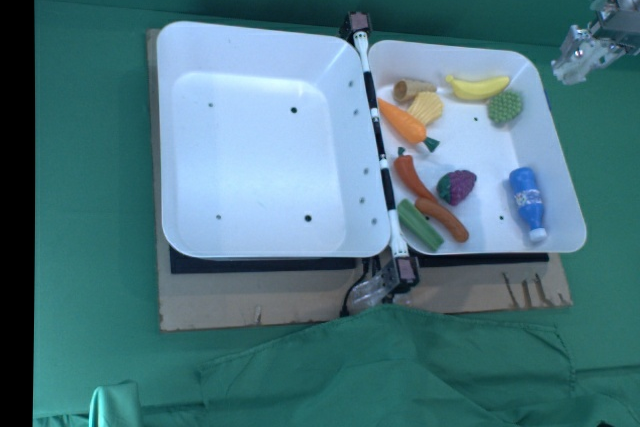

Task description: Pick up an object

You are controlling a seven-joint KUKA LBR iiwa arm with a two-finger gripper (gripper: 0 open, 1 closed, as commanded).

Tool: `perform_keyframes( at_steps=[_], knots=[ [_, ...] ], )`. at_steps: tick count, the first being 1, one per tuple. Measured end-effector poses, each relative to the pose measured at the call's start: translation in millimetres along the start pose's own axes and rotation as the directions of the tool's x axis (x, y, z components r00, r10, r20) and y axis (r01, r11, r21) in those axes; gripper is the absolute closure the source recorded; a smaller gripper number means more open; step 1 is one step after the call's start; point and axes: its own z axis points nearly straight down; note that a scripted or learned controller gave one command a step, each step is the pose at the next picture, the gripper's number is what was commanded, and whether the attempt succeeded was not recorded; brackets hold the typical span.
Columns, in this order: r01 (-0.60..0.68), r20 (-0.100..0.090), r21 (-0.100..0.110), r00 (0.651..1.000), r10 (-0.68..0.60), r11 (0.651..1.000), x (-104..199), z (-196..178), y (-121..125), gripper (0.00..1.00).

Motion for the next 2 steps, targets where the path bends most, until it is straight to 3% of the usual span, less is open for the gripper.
perform_keyframes(
  at_steps=[1,2],
  knots=[
    [-0.001,0.000,0.003,1.000,0.001,1.000,0,1,-1,0.00],
    [-0.004,0.004,-0.004,1.000,0.004,1.000,-1,-13,0,1.00]
  ],
)
